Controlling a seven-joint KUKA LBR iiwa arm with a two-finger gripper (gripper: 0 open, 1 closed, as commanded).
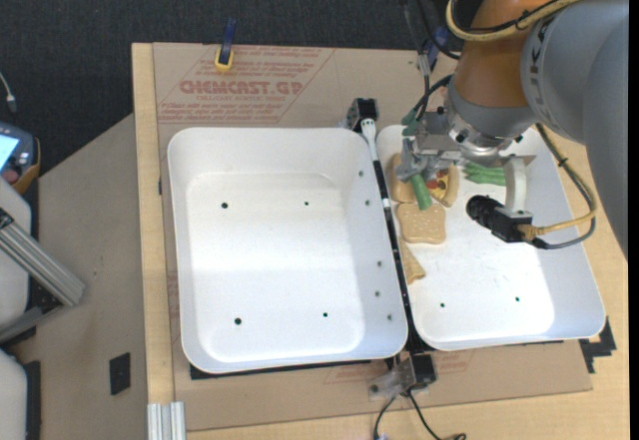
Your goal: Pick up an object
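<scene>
Grey arm (569,39) above white bins (200,328), cardboard-topped bench (250,79)

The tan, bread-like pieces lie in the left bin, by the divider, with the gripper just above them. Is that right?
Not quite. The tan pieces lie in the right bin, by the divider, with the gripper just above them, as the camera view shows.

pincer (427,167) over rear-left corner of right bin (519,313) | toast-shaped piece (422,222) just in front of pincer, in right bin | smaller piece (412,268) further in front, by the dividing wall | left bin (270,248) well left of pincer | both bins on cardboard sheet (250,79) on worktop
</scene>
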